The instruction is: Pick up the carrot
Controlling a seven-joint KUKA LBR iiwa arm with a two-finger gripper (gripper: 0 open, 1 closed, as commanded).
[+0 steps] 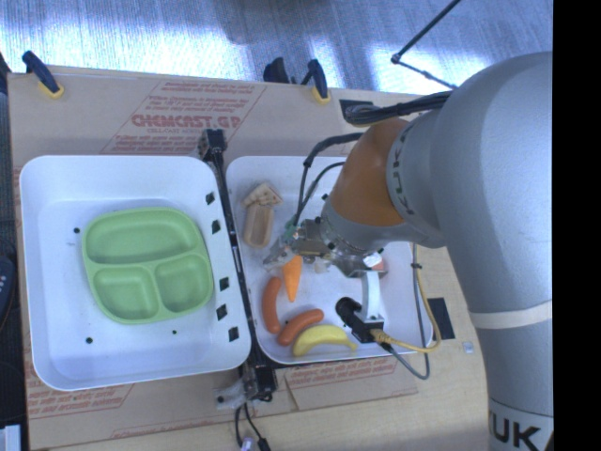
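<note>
In the right white bin [404, 252]:
Carrot: small orange tapered plastic carrot [293, 277], just below the tool [299, 242].
Tool: state hidden, cannot tell.
Handling: likely light, stiff, slippery; pinch mid-body across its width.

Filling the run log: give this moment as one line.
hand above carrot's top end | carrot in right bin | grasp unconfirmed | green tray in left bin

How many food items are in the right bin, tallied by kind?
Carrot: 1
Sausages: 2
Banana: 1
Bread pieces: 2
Total: 6, all in the right bin. The tool sits just above the carrot's upper end.
</note>
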